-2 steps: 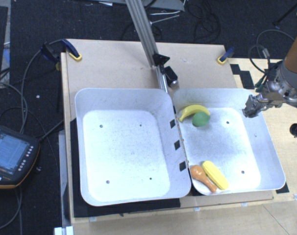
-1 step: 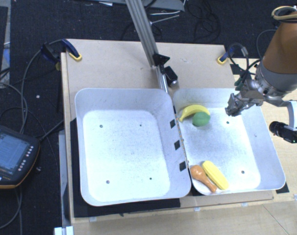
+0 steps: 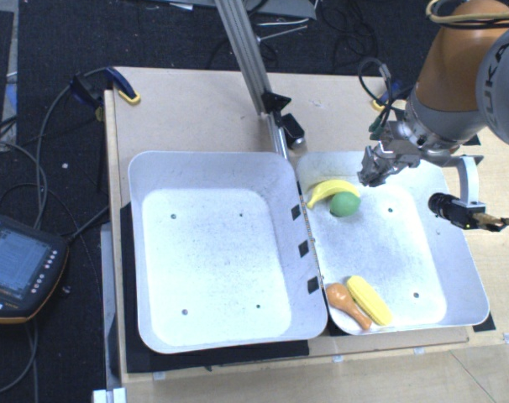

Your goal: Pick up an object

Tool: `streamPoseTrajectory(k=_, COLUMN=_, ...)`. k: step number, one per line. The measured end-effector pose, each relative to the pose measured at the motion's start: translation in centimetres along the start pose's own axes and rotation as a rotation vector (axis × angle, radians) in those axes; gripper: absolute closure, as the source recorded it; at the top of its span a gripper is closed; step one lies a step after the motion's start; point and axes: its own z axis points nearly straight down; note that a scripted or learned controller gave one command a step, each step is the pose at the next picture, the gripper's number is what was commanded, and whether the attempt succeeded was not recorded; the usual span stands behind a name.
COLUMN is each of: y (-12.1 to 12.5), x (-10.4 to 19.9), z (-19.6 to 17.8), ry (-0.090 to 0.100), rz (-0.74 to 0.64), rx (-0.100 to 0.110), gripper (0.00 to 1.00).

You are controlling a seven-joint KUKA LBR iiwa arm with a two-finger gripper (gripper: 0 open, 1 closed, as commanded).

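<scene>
A grey KUKA arm (image 3: 469, 53) with an orange band reaches in from the right over a pale wooden table (image 3: 204, 112) that carries two shallow white bins side by side. Its end effector (image 3: 374, 170) hangs above the far part of the right bin (image 3: 414, 233), just right of a yellow banana (image 3: 323, 191) and a green round fruit (image 3: 345, 204); nothing is seen gripped there, and whether it is spread or closed cannot be told from this angle. The banana and the green fruit touch each other near the bin's far left corner, close to the divide between the bins. At the near left corner of the same bin lie three more pieces bunched together: an orange, pear-shaped toy (image 3: 347, 303), a yellow corn-like piece (image 3: 369, 300) resting against it, and a small white item (image 3: 348, 321) partly beneath them. The left bin (image 3: 212, 250) sits just beside the right one, their rims overlapping along the middle. A slanted aluminium post (image 3: 246, 49) rises from the table's far side between the bins. A blue-and-yellow clamp (image 3: 120, 85) grips the table's far left corner, and a teach pendant (image 3: 19, 267) lies on the dark floor at left, with cables trailing near it.
</scene>
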Motion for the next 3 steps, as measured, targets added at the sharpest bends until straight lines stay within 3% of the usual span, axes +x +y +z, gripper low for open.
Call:
streamPoseTrajectory(k=2, y=2.1, x=10.7, z=2.3, ry=0.0, rz=0.0, rx=0.001, gripper=1.0)
streamPoseTrajectory(k=3, y=3.8, x=16.6, z=1.7, ry=0.0, rz=0.0, rx=0.0, gripper=1.0)
